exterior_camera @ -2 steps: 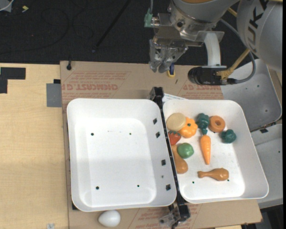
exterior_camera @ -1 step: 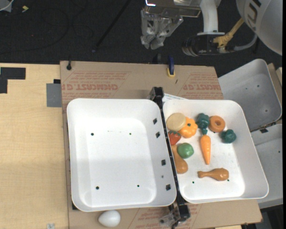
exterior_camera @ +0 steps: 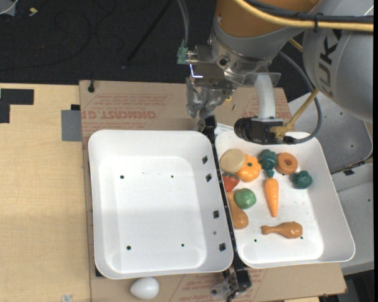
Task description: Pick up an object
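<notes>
Two shallow white bins are seen side by side on the desk (exterior_camera: 31, 187), over a sheet of brown cardboard (exterior_camera: 138, 109). The left bin (exterior_camera: 107, 168) is seen with only its bare white floor.

The right bin (exterior_camera: 331, 231) is seen with a cluster of toy food. A tan round piece (exterior_camera: 232, 160) lies at the upper left, touching a small orange pumpkin (exterior_camera: 249, 168). Just beside these are a dark green piece (exterior_camera: 268, 161), an orange ring (exterior_camera: 286, 163) and a second dark green piece (exterior_camera: 301, 180). A carrot (exterior_camera: 272, 195) lies pointing downward near the middle, with a green piece (exterior_camera: 244, 198) to its left. A brown drumstick (exterior_camera: 283, 230) lies alone, lower down. A white egg (exterior_camera: 144, 288) rests on the cardboard outside the bins, below the left one.

The gripper (exterior_camera: 205, 109) is held above the rear edge between the two bins, apart from all the toys. Whether the fingers are wide or narrow cannot be told; nothing is seen between them.
</notes>
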Robot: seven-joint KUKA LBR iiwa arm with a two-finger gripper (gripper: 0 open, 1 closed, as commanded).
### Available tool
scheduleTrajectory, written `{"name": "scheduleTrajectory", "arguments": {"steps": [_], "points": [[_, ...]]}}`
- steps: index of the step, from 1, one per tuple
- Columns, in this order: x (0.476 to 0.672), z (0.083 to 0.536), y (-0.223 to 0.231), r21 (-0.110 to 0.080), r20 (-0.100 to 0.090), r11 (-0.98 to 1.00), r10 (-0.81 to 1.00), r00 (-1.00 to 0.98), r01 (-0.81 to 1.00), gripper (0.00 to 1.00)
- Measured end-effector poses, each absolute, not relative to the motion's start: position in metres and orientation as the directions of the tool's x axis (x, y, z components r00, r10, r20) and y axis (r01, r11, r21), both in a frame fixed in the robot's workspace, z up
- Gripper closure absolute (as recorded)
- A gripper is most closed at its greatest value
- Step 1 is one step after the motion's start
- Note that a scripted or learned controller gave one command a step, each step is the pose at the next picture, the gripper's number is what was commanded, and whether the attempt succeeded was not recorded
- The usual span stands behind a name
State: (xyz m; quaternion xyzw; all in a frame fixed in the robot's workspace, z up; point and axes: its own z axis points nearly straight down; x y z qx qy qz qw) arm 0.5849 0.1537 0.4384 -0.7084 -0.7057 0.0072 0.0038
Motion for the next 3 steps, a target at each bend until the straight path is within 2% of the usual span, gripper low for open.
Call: {"name": "scheduleTrajectory", "arguments": {"steps": [1,2,3], "points": [[0.646,0.530,0.194,0.007,0.000,0.004,1.000,-0.004,1.000,1.00],[0.629,0.424,0.190,-0.016,-0.005,-0.003,1.000,0.003,1.000,1.00],[0.632,0.545,0.226,0.009,0.003,0.003,1.000,-0.003,1.000,1.00]]}}
